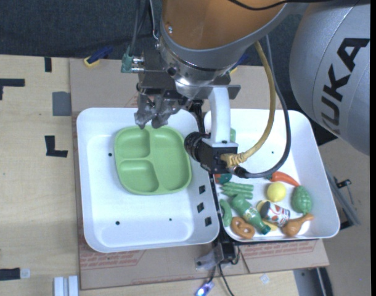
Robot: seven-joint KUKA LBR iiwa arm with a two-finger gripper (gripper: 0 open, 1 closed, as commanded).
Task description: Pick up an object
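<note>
The arm (237, 17) reaches in over the 2 white bins on the desk (28, 165), and the jaws (152, 117) hang at the far rim of the green divided plate (153, 160) in the left bin (95, 227). The dark fingertips (143, 118) sit close together right over the plate's back edge. Whether they are pressed together or slightly spread, I cannot tell from this angle, and I see nothing between them.

So where does the task stand? By my reading, nothing is picked up yet. The plate lies flat in the left bin with its 3 compartments bare and level, with no sign of a lift. If the plate is the target, the approach looks about finished and the pinch on the rim, then the lift, are what remain.

Over in the right bin (311, 140), the small toy foods lie in a heap near the front corner: a yellow lemon (275, 192), a green leafy piece (302, 198), an orange carrot-like piece (285, 179), green pods (237, 191), a brown pretzel (241, 227) and a few others bunched together. All rest on the bin floor, well apart from the jaws.

A thin rim makes a hard grip, so a slip is a fair worry here.
</note>
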